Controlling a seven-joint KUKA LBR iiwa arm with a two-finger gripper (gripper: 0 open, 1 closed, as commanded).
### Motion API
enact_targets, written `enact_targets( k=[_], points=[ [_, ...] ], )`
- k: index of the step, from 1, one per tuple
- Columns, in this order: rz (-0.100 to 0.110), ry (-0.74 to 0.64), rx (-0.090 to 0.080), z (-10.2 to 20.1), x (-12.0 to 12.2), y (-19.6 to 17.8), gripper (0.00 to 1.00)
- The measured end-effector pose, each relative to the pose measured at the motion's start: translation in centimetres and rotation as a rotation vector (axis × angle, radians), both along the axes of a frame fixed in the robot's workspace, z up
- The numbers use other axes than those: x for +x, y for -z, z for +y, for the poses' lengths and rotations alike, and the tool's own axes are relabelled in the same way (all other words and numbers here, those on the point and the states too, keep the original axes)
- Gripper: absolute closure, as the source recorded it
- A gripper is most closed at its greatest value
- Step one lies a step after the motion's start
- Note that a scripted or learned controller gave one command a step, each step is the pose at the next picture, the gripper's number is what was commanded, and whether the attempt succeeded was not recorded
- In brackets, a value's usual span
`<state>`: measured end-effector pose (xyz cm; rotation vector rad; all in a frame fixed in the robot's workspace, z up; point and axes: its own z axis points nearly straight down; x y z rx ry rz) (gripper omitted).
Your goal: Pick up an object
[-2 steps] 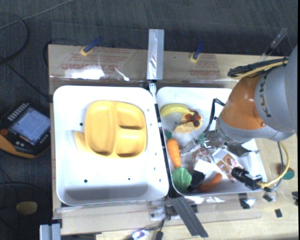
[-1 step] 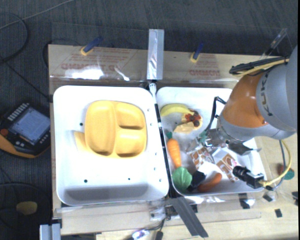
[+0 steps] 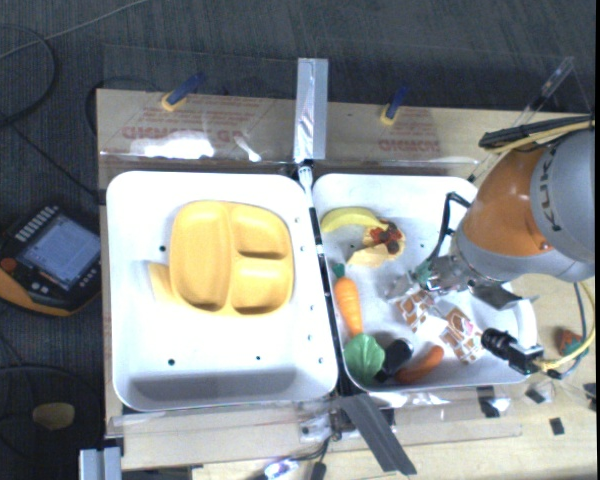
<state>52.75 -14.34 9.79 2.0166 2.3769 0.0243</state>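
Arm (image 3: 525, 218) lowered over right bin (image 3: 500, 368); jaws' state cannot be told. Carrot (image 3: 349, 304), banana (image 3: 346, 221), green toy (image 3: 363, 354), wrapped packets (image 3: 458, 330) lying inside. Yellow tray (image 3: 230, 256) in left bin (image 3: 140, 368).

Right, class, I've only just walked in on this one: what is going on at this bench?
A grey and orange robot arm reaches from the right into the right bin, its gripper low among small wrapped packets. Nothing is visibly held. That bin also holds a toy carrot, a banana and a green toy vegetable. The left bin holds a yellow divided tray.
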Motion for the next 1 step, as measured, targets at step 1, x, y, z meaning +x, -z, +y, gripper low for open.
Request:
enact_targets(
  k=[1],
  points=[
    [0.030, 0.073, 0.002, 4.80, -0.74, -14.83, 1.00]
  ],
)
